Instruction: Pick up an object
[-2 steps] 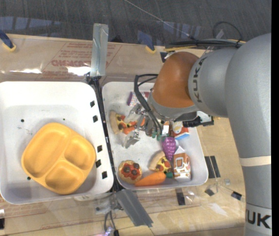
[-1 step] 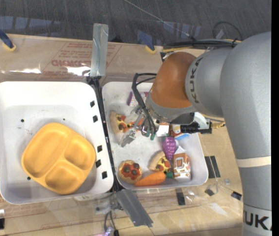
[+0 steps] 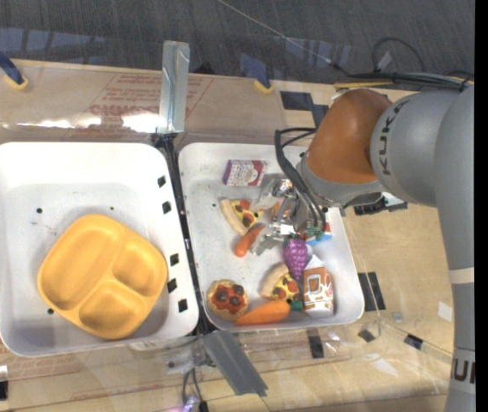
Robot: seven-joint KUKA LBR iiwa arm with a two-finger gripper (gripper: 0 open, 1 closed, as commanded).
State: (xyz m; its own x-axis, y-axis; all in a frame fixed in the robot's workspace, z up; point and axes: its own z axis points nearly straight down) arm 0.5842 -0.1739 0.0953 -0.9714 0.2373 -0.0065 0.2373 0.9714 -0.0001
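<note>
My gripper (image 3: 271, 221) hangs low over the middle of the right bin (image 3: 199, 230), reaching in from the right under the orange wrist band. Just left of it lies a pizza slice (image 3: 237, 214), and a small orange sausage-like toy (image 3: 246, 243) lies right at its tip. Purple grapes (image 3: 295, 253) sit directly below the gripper. A purple and white carton (image 3: 244, 172) lies at the bin's far side. Whether anything is held is not visible.
Along the right bin's near edge lie a carrot (image 3: 263, 314), a round tart (image 3: 227, 297), a second pizza slice (image 3: 282, 287) and an orange and white carton (image 3: 318, 290). In the left bin (image 3: 12, 178) rests a yellow divided plate (image 3: 102, 275).
</note>
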